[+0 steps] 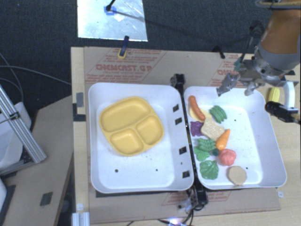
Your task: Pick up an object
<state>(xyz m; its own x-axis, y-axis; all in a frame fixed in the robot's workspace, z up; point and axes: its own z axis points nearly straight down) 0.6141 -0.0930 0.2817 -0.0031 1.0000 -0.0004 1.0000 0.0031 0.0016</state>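
The hot dog (196, 108) lies in the right bin (263, 140), long way slanting from top left down to bottom right. The gripper (238, 84) hangs above the bin's back edge, fingers spread, holding nothing. Brown cardboard (155, 65) covers the bench; the floor is dark.

Your counter (56, 126) is a pale wooden top, and a sheet of brown printed cardboard (141, 62) lies flat on it. On that cardboard you have two shallow white bins touching side by side: the left bin (136, 175) and the right bin (263, 168). Beyond the cardboard's far edge you see a shiny silver sheet (110, 13). A small blue and yellow object (123, 48) rests between that sheet and the cardboard.
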